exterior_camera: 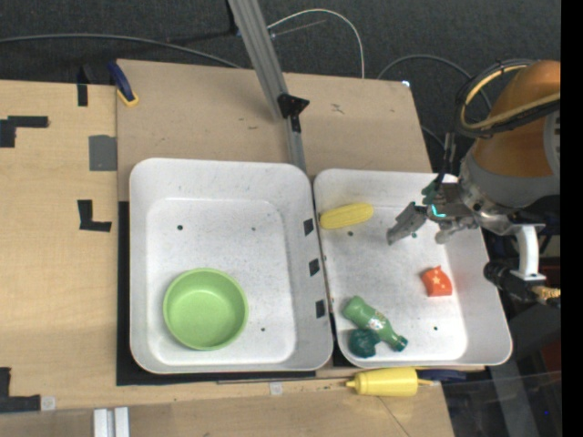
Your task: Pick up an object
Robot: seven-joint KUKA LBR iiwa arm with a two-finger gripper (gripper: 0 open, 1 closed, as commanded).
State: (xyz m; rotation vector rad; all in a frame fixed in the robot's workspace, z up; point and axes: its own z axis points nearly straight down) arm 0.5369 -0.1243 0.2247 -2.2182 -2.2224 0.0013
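My gripper (422, 228) hangs over the upper middle of the right bin (474, 335), its two fingers spread open with nothing between them. A yellow corn cob (346, 215) lies to its left near the bin's top left corner. A small orange-red object (437, 282) rests below the gripper, apart from it. A green bottle (373, 319) lies tilted near the bin's front edge, with a dark teal object (363, 342) touching its lower side.
A green bowl (206, 308) sits in the front left of the left bin (146, 189). A yellow bottle (386, 382) lies on the bench just outside the right bin's front rim. A grey pole (260, 44) slants down to the bins' shared top edge.
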